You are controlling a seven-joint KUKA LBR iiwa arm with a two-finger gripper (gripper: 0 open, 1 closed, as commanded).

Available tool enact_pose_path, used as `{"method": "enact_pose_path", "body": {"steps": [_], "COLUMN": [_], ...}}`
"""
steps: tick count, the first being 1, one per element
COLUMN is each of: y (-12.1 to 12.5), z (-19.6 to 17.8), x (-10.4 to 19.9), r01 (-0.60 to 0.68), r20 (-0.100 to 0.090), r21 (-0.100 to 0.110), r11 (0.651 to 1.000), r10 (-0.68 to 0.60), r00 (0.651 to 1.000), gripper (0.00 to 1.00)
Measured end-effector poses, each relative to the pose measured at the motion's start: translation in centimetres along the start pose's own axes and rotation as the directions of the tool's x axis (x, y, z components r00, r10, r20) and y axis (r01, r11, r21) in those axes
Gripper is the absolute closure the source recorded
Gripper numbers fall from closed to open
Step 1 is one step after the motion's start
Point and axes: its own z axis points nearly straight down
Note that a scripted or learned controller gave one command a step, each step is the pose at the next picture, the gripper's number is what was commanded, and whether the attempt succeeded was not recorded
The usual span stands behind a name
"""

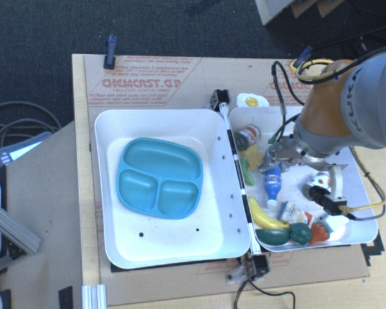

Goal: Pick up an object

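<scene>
I see the arm (347, 108) reaching in over the right bin (367, 192), gripper (275, 161) low near that bin's left wall. Can't tell its grip state. Just beneath it stands a blue-and-white bottle (273, 182). Banana (265, 216) and green items (289, 234) crowd the bin's near-left corner. Left bin (109, 192) holds a blue divided tray (159, 177), centred.
</scene>
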Motion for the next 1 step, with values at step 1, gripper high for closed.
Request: {"method": "enact_pose_path", "body": {"steps": [1], "y": [2.23], "z": [-9.07], "x": [6.14], "r01": [0.002], "r20": [0.000], "r21": [-0.002], "r11": [1.000], "r10": [-0.002], "r00": [1.000], "gripper": [1.00]}}
